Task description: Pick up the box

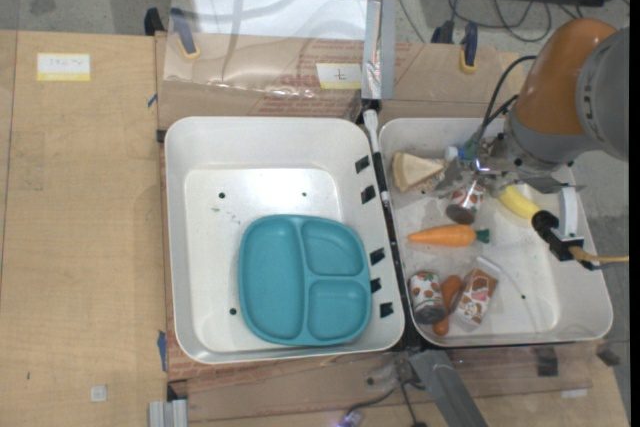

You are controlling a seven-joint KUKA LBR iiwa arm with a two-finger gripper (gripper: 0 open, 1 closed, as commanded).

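A: The gripper (468, 183) hangs low over the far part of the right bin (590, 310), under the grey arm (575, 90) with its orange band. How wide it stands, and whether it has hold of anything, I cannot tell from this slanted view; the metal parts blur together.

B: And the box?

A: The box (478, 295) lies near the front of that same bin, a small brown and white carton tilted on its side, well apart from the gripper. Just beside it on the left are a small can (425, 293) and an orange sausage-shaped piece (450, 292).

B: What else is around?

A: A carrot (443, 236) lies between the gripper and the box. A wedge of bread or cheese (415, 171) sits at the far left corner, and a banana (518, 202) to the right. The left bin (190, 215) holds a teal divided plate (303, 279).
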